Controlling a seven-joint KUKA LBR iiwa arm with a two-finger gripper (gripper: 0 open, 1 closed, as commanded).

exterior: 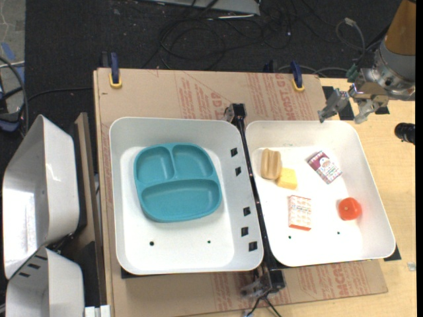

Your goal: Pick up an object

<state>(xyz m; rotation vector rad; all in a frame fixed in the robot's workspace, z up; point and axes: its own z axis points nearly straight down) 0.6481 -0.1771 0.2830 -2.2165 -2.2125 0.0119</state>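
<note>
The tool point(345, 109) hangs open above the right bin's point(370, 243) far rim.

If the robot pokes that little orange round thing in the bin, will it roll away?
Probably. The orange round thing looks ball-shaped and smooth, so a nudge would likely send it rolling across the flat floor of the right bin until it meets the wall. Its curved sides might also slip out of a pinch. It looks small, so probably light.
</note>
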